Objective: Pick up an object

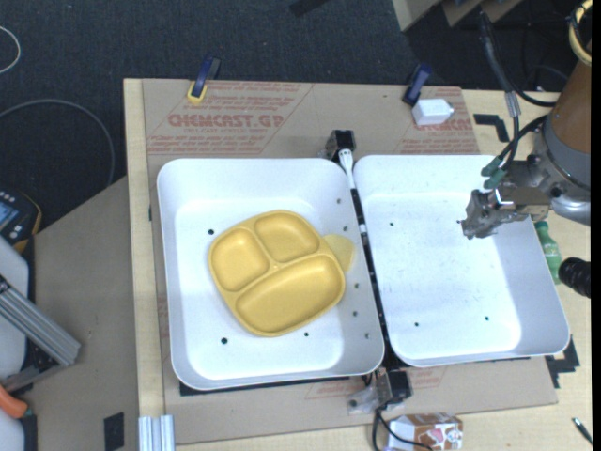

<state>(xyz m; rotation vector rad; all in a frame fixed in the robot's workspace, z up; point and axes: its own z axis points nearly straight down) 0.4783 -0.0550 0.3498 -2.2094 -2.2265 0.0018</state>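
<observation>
Yellow plate (275,272) with three sections lies flat in left bin (178,252), near middle. Small yellow thing (342,249) peeks out from under plate's right edge. Gripper (479,216) hangs over right bin (441,318), near its right side, well apart from plate. Can't tell gripper's state; nothing seen in it.

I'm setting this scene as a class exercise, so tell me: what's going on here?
A grey robot arm reaches in from the right, and its gripper hangs over the right bin, near that bin's right side. Nothing can be seen held in it. The only object to pick, a yellow divided plate, lies in the left bin, well away from the gripper. So the pickup has not happened at this moment.
</observation>
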